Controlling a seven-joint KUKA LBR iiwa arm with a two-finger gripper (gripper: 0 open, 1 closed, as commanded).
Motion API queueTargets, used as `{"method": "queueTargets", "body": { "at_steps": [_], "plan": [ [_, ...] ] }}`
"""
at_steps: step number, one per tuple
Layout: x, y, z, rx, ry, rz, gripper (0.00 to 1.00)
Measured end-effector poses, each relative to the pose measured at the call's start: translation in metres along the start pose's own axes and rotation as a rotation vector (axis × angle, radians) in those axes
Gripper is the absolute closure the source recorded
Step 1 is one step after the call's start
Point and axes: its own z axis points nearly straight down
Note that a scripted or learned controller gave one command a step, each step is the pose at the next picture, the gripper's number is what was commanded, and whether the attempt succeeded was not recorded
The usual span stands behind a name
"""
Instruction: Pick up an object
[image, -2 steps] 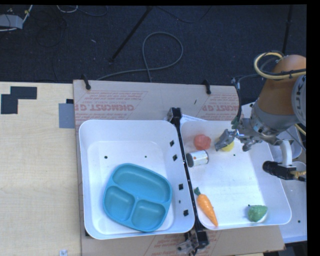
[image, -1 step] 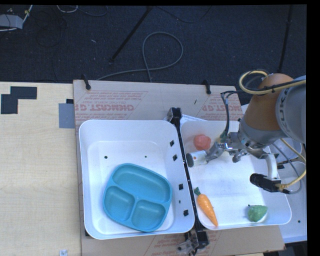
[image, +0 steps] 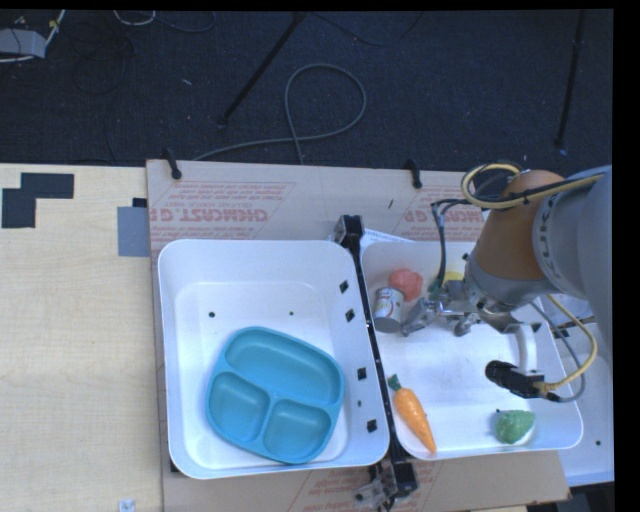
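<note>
My gripper (image: 410, 319) is low in the right bin (image: 470, 405), near its back left part, under the grey arm with the orange band (image: 512, 235). Just to its left, touching or nearly touching it, is a small silver can (image: 387, 303). A pink lump (image: 405, 281) lies right behind the gripper. An orange carrot (image: 413, 418) with a green top rests by the bin's front left wall. A green rounded object (image: 514, 426) sits in the front right corner.
The left bin (image: 190, 270) holds a blue sectioned plate (image: 275, 393) in its front half. A black divider rail (image: 362, 330) runs between the bins. A black connector with cables (image: 515, 378) hangs off the arm over the right bin.
</note>
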Motion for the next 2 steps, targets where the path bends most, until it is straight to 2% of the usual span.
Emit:
{"method": "queueTargets", "body": {
  "at_steps": [1, 2],
  "plan": [
    [0.000, 0.000, -0.012, 0.000, 0.002, 0.003, 1.00],
    [0.003, 0.000, -0.055, -0.004, 0.002, -0.003, 1.00]
  ]
}}
